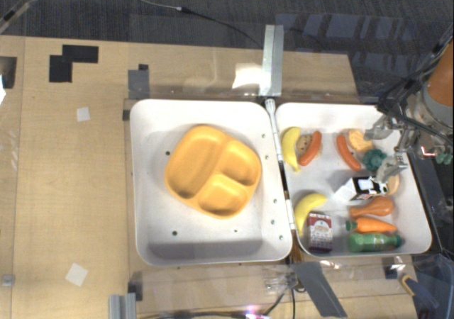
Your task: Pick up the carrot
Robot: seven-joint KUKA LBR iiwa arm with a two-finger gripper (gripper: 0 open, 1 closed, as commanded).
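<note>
Camera view, from where I stand: two shallow white plastic bins (142, 190) sit side by side, the left keeping the yellow divided plate (213, 169) apart from the toys. The grey arm's two-finger gripper (394, 147) hangs over the right bin's far edge; whether it grips anything, I cannot tell. The small orange carrot (374, 225) lies near the front-right corner, touching the green vegetable (374, 242).

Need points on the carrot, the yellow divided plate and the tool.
carrot (374, 225), camera view, middle of its orange body.
yellow divided plate (213, 169), camera view, ridge between its compartments.
tool (394, 152), camera view, between its fingertips, over the right bin.
</note>
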